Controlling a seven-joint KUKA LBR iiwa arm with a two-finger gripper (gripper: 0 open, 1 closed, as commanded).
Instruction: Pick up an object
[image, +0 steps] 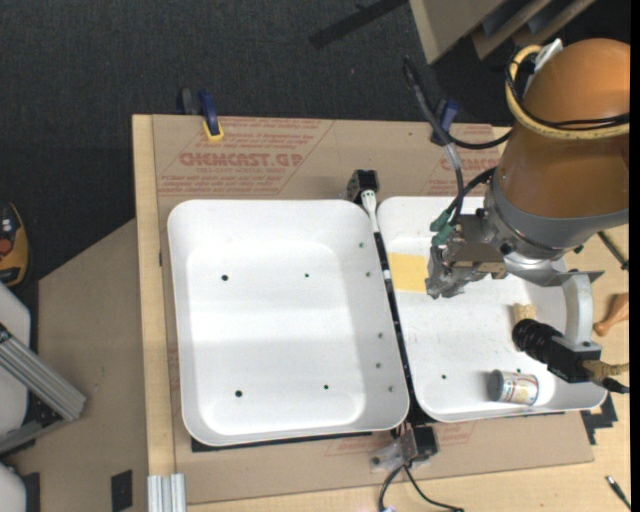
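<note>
In the right bin (470, 400), a flat yellow square (405, 271) lies near the left wall. My gripper (443, 284) hangs low just to the right of that square, at its edge, with nothing visibly held. A small silver and gold can (515, 387) lies on its side near the bin's front wall. A small tan piece (521, 314) rests to the right of the gripper, partly hidden by the arm. The grey and orange arm covers the bin's back right part.
The left bin (200, 330) sits beside the right one, and their walls meet along a dark seam (390, 310). Both stand on a brown board (260, 150). A blue and yellow clamp (209, 113) grips the board's far edge.
</note>
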